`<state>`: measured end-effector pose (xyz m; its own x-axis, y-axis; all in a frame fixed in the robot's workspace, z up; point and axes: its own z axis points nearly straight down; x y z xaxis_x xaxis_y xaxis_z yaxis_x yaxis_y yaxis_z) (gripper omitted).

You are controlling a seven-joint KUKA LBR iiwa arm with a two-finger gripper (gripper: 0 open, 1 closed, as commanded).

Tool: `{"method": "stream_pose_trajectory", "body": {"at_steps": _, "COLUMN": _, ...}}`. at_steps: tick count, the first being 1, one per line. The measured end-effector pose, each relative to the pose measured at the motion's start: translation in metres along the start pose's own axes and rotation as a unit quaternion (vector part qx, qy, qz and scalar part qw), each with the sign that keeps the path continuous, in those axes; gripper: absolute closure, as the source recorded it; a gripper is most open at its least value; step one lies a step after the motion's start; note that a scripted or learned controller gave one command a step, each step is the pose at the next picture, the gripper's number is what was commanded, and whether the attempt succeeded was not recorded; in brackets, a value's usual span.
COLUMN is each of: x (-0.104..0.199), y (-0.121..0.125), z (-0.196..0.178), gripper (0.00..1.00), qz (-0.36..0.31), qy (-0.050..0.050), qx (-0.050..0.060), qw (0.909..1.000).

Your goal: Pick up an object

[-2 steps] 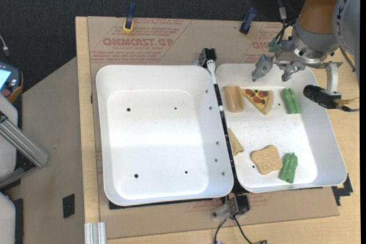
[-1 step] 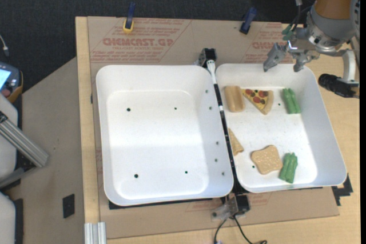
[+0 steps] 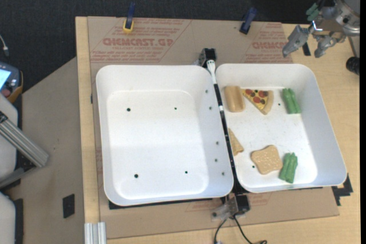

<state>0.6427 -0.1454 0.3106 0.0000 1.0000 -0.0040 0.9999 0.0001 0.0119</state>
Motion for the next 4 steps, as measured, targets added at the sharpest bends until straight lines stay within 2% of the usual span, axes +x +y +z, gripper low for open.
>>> {"method": "stream_pose_trajectory", "body": {"at_steps": 1, "x": -0.013, "y": -0.015, "z": -0.015, "gripper": 0.00, "qz": 0.000, "qy": 0.001, "qx": 0.003, "qw": 1.0000}}
{"method": "stream_pose_trajectory", "body": {"at_steps": 2, "x": -0.041, "y": -0.047, "z": -0.011, "gripper": 0.00, "qz": 0.002, "qy": 0.002, "qx": 0.007, "qw": 1.0000}}
{"method": "stream_pose_trajectory", "body": {"at_steps": 3, "x": -0.054, "y": -0.068, "z": -0.024, "gripper": 0.00, "qz": 0.001, "qy": 0.002, "qx": 0.006, "qw": 1.0000}}
{"method": "stream_pose_trajectory", "body": {"at_steps": 4, "x": -0.080, "y": -0.096, "z": -0.027, "gripper": 0.00, "qz": 0.001, "qy": 0.002, "qx": 0.007, "qw": 1.0000}}
